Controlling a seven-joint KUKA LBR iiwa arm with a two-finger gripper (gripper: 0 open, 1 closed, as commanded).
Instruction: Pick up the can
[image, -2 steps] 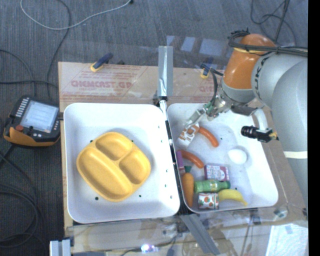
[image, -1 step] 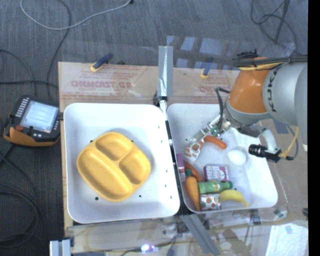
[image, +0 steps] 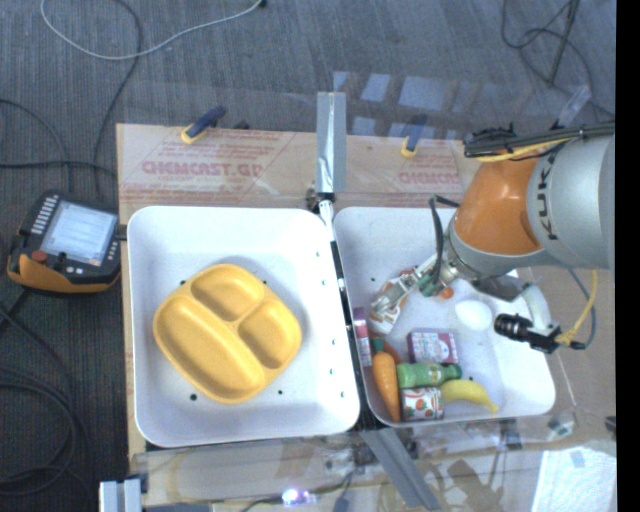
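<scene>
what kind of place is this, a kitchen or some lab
Most likely a robotics lab, not a kitchen: a robot arm reaches over two white bins of toy food, a control handset lies beside them, and cables trail across carpet.

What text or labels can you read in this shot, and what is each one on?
"CHEMCAST GP": red print on the brown board behind the bins, partly legible.
"KU": on the arm; the rest is cut off.
Can, pink carton, bottle and pendant screen: too small to read.

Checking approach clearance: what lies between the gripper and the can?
In the camera view, a pink carton and a green bottle lie between the gripper and the can.
</scene>
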